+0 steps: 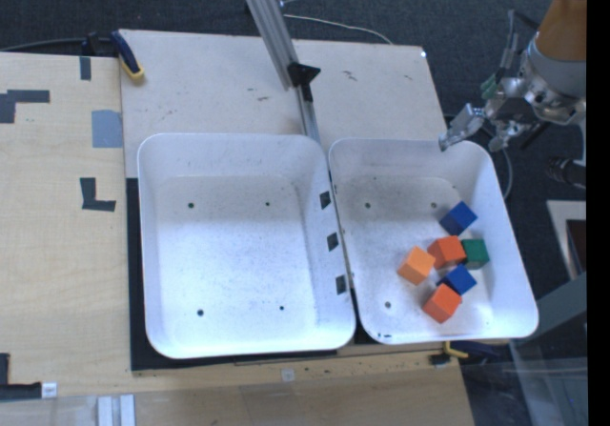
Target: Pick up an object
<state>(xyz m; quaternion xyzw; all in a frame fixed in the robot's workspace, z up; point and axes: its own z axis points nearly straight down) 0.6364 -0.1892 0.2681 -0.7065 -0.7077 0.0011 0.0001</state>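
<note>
Blocks, six, clustered in the right bin (496, 188), lower right part: blue block (458, 217); orange-red block (446, 250); green block (475, 252); orange block (416, 265); second blue block (460, 279); red block (441, 303). Several touch. Left bin (152, 167) alongside, on the desk (57, 224). Gripper (477, 129) above the right bin's far rim, apart from the blocks; fingers spread, holding nothing.

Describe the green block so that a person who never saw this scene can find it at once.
Look at the right bin, the one nearer the robot arm. Its blocks sit in a small cluster by the right wall. The green block lies on the right edge of that cluster, just right of an orange block and below the upper blue block; it is the one green block there.
</note>
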